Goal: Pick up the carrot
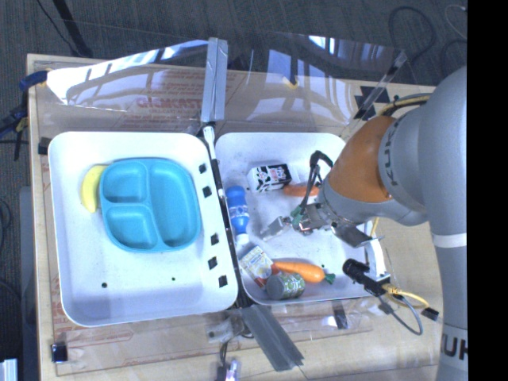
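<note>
Carrot (299, 270) is seen lying near the front edge of the right bin (238, 153), just beside a dark can (283, 286) and a wrapper (255, 260). The gripper (300, 218) is poised above it, mid-bin; whether it is parted or closed cannot be told.

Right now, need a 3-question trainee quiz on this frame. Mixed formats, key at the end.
1. True or false: the carrot lies in the left bin.
2. Which item sits on the blue divided tray's left side? A) yellow banana-like piece B) blue bottle C) carrot
3. Fill in: the gripper hovers over the ____ bin.

Key: 1 false, the carrot rests near the right bin's front edge, beside a dark round item. 2 A. 3 right.
</note>
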`<state>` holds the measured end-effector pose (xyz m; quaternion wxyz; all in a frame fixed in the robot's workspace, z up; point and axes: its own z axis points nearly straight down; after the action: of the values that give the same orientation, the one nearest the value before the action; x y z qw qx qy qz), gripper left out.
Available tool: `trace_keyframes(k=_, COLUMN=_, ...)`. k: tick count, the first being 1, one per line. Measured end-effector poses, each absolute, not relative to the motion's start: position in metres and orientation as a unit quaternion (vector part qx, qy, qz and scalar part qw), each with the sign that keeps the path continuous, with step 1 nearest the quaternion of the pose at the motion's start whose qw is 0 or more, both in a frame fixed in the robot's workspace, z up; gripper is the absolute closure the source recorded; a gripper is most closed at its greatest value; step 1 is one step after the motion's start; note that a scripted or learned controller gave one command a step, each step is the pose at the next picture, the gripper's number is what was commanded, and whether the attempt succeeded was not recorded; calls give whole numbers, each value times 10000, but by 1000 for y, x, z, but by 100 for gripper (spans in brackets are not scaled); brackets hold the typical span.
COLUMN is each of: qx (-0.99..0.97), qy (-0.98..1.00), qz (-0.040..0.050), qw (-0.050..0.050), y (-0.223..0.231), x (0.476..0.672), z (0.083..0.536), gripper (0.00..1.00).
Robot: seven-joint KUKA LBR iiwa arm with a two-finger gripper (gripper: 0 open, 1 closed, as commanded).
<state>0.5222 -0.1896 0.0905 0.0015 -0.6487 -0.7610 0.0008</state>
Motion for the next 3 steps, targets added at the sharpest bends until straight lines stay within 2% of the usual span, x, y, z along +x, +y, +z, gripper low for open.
trace_keyframes(k=1, qx=-6014, qy=-7989, qz=-2, qw=5, y=-209, x=477, z=109, gripper=0)
trace_keyframes(k=2, qx=-6440, qy=-7650, qz=4, qw=20, y=-166, x=477, z=111, gripper=0)
trace_keyframes(k=3, qx=-6533, qy=-7571, qz=2, qw=7, y=-211, x=477, z=132, gripper=0)
